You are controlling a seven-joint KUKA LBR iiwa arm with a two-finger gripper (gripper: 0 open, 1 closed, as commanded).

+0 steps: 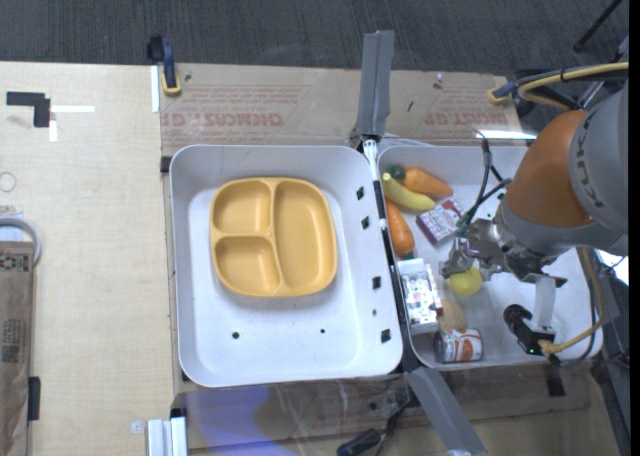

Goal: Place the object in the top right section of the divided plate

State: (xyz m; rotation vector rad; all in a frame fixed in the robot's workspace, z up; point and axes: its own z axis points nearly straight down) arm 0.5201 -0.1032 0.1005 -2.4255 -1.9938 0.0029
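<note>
The gripper (463, 266) sits low in the right bin (575, 339) at a roundish lemon (465, 282) with no clear long axis — I cannot tell its grip. The plate (273, 236) lies in the left bin (200, 324), centre frame. Tan bench (85, 274); dark floor above.

We see our arm (575, 184) reaching in from the right of the camera view, its grey casing and broad orange band bent downward so that the wrist points toward the left. Our gripper (462, 262) sits low at the end of that wrist, its metal parts angled down and leftward, with dark cables looping along the arm above and beside it. From this slant we cannot make out how our gripper is set at its tip.
</note>
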